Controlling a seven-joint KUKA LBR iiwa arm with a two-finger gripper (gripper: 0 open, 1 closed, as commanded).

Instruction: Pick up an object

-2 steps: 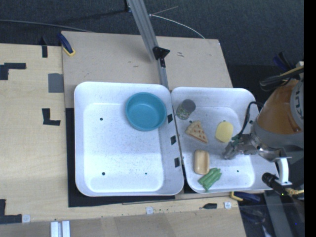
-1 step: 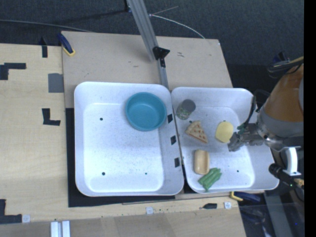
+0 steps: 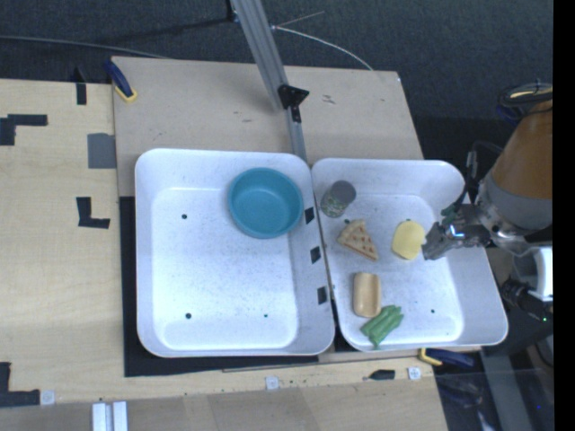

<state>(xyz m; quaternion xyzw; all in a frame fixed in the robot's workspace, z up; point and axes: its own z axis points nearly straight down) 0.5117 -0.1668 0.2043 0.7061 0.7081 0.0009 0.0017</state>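
The right bin (image 3: 467,317) holds a yellow lemon-like object (image 3: 408,239), an orange wedge like a pizza slice (image 3: 358,239), a tan bread roll (image 3: 365,294), a green leafy piece (image 3: 382,324) and a small grey can (image 3: 339,197). My gripper (image 3: 437,241) hangs over the right bin's right side, just right of the yellow object and almost touching it. Nothing shows between its fingers. The arm comes in from the right edge with its orange band (image 3: 530,155) above the wrist.
The left bin (image 3: 171,321) holds a blue bowl (image 3: 265,202) at its upper right. A metal pole (image 3: 260,39) slants down from the top to the seam between the bins. Bare floor lies in the right bin's lower right corner.
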